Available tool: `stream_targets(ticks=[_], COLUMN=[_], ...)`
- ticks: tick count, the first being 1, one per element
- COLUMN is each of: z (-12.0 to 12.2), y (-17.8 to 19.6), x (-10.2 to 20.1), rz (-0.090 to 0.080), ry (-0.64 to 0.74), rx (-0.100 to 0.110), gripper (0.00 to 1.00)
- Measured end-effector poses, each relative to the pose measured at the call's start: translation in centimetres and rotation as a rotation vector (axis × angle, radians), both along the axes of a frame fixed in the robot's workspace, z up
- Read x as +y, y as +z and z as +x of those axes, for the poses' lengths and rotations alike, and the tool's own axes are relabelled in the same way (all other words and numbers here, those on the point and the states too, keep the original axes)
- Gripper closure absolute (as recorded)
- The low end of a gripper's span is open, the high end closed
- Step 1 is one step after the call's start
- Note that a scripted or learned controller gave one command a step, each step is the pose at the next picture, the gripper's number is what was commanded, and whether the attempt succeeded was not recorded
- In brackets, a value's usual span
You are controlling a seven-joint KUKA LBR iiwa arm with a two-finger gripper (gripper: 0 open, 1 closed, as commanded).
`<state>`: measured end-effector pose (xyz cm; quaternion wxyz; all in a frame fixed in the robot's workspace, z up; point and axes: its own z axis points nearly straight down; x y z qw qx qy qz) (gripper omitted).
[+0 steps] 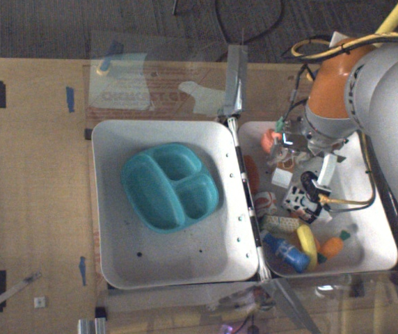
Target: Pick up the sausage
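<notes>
The sausage, a slim reddish-brown piece, lies lengthwise against the left wall of the right bin. My gripper hangs below the orange wrist band, over the upper left part of that bin. It sits a short way to the right of the sausage and slightly farther back, with a gap between them. Cables and the wrist body hide the gripper's tip.
The left bin holds a teal divided plate. Around the gripper lie a pink-orange toy, a white block and a black-and-white piece. A corn cob, blue bottle, banana and carrot crowd the near side.
</notes>
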<state>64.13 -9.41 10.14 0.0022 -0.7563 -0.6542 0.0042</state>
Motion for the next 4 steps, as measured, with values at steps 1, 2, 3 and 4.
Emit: stream_targets(ticks=[1, 2, 3, 4], z=[-2.9, -7.9, -4.8, -7.1], y=[8.3, 8.2, 15.4, 8.4], x=[9.3, 14.7, 3.0, 14.1], rz=[0.002, 0.0, -0.003, -0.005], ry=[-0.081, -0.436, -0.751, -1.07], rx=[-0.01, -0.002, -0.008, -0.002], gripper=[1.0, 1.0, 1.0, 1.0])
